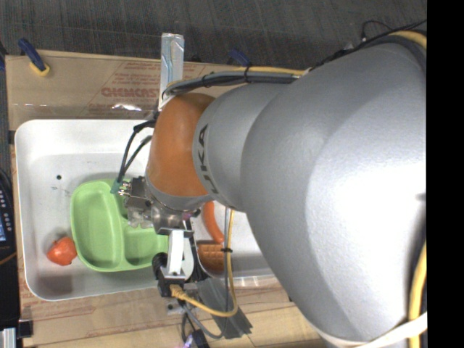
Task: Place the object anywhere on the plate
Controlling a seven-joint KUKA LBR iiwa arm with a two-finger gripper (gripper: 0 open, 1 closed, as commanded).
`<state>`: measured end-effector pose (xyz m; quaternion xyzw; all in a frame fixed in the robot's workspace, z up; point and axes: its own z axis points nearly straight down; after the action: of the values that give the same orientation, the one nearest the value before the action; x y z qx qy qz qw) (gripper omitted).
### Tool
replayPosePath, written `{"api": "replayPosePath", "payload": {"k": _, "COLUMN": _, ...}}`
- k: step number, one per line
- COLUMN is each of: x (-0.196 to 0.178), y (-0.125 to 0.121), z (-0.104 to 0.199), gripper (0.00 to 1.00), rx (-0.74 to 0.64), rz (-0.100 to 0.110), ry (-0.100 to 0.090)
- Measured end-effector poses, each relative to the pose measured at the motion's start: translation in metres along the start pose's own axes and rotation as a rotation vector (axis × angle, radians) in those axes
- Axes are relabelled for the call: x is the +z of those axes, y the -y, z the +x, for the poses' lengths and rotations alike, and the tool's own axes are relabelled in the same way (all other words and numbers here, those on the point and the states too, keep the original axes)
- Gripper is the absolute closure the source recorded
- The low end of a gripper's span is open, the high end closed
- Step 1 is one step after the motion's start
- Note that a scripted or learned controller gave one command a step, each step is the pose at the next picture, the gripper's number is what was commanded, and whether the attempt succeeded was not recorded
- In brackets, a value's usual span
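The orange-red object [63, 251] lies on the floor of the white bin [29, 151], on the far side of the green plate [98, 230] from the gripper [136, 207] and well apart from it. It is small and rounded and sits just beside the plate's outer rim, off the plate; whether it touches the rim cannot be told.

The gripper hangs over the plate's near edge, the side toward the arm [290, 172], above the ridge that splits the plate into two hollows. Nothing shows in its grasp, and whether it is spread or pressed together cannot be told, since the wrist and its cables cover it from above.

Behind the gripper, half under the arm, an orange curved thing [215, 227] lies in the bin, with a brown piece [210, 256] just beside it — both on the arm's side of the plate, away from the orange-red object.
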<state>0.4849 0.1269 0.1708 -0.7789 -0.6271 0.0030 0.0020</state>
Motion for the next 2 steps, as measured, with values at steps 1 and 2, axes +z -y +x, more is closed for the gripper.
{"api": "replayPosePath", "payload": {"k": 1, "x": 0.033, "y": 0.024, "z": 0.060, "gripper": 1.00, "rx": -0.064, "rz": 0.001, "ry": 0.002}}
{"api": "replayPosePath", "payload": {"k": 2, "x": -0.047, "y": 0.029, "z": 0.087, "gripper": 1.00, "rx": -0.209, "rz": -0.003, "ry": 0.000}}
